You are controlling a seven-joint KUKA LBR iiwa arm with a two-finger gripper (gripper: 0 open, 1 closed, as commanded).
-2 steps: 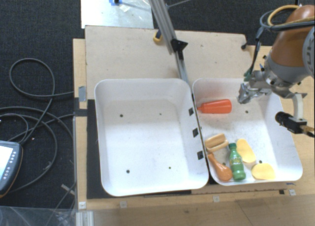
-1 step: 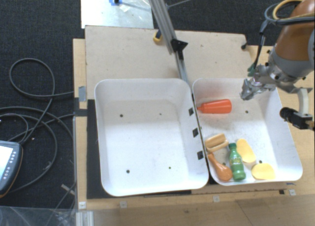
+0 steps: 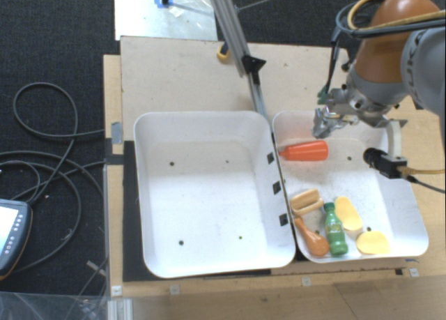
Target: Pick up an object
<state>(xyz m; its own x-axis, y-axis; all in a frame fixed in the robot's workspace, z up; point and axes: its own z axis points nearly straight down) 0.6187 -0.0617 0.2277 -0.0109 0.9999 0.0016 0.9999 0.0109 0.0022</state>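
In the right bin [image 3: 416,222] an orange carrot [image 3: 304,150] lies near the far left corner. Toward the front edge sit a hot dog bun [image 3: 305,201], a green bottle [image 3: 335,229], a brown drumstick [image 3: 311,238], a yellow oblong piece [image 3: 348,215] and a yellow round piece [image 3: 373,243]. My gripper [image 3: 324,126] hangs over the far edge of this bin, just above and behind the carrot's right end. Nothing appears to hang from it.
The left bin [image 3: 202,193] lies beside the right one, and they share a middle wall. A slanted metal pole [image 3: 233,29] crosses the bench behind the bins. Cables and a pendant lie on the floor at left.
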